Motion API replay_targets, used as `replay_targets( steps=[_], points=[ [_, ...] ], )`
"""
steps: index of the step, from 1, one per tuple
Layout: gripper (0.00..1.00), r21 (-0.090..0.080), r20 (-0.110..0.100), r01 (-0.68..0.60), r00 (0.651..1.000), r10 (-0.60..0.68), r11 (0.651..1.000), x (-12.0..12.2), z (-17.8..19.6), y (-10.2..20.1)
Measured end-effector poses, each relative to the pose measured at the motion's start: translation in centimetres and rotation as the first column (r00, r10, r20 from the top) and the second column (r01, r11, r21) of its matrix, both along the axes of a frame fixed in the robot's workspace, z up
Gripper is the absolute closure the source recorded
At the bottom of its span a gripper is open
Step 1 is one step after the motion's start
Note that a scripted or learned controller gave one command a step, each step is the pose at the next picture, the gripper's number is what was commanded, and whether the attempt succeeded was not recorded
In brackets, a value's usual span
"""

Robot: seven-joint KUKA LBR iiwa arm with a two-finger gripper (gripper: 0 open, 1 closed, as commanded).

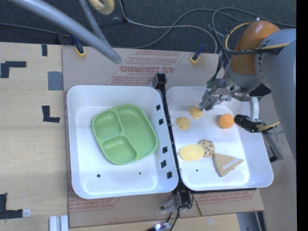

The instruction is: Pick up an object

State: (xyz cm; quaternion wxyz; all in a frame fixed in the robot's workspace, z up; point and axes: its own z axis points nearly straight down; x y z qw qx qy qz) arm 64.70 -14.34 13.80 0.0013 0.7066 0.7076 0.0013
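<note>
At the near edge of the bench, a cable clamp [177,201] is seen at the joint where the two shallow white bins meet. In the right bin [257,174], nearest the camera, a tan wedge-shaped piece [226,163] is laid flat, and just beyond it a pale yellow oval piece [191,152] is set touching a speckled cookie [207,147]. Further in, a small yellow lump [183,123] is placed near the divider, an orange ball [226,121] is seen toward the right wall, and a second small yellow lump [195,112] lies between them, slightly farther back.

The left bin [79,129] is occupied by a green three-compartment tray [125,134], turned at a slant.

The gripper [208,103] is lowered over the far part of the right bin, its tip just beside the second yellow lump; whether contact is made cannot be told, and nothing is seen held. The grey arm [284,57], with its orange band [255,37], is extended in from the right.

Behind the bins, a cardboard sheet [144,66] with red print is spread on the bench, pinned at its back edge by two yellow-tipped clamps [196,57]. Black cables [192,23] are trailed across the dark floor beyond.
</note>
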Motion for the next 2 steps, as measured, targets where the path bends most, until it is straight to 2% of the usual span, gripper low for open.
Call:
replay_targets(
  steps=[1, 2],
  points=[
    [1.00, 0.000, 0.000, 0.000, 1.000, 0.000, 1.000, 0.0, 4.3, 0.3],
    [1.00, 0.001, -0.002, 0.000, 1.000, 0.000, 1.000, 0.1, 6.8, 0.4]
  ],
)
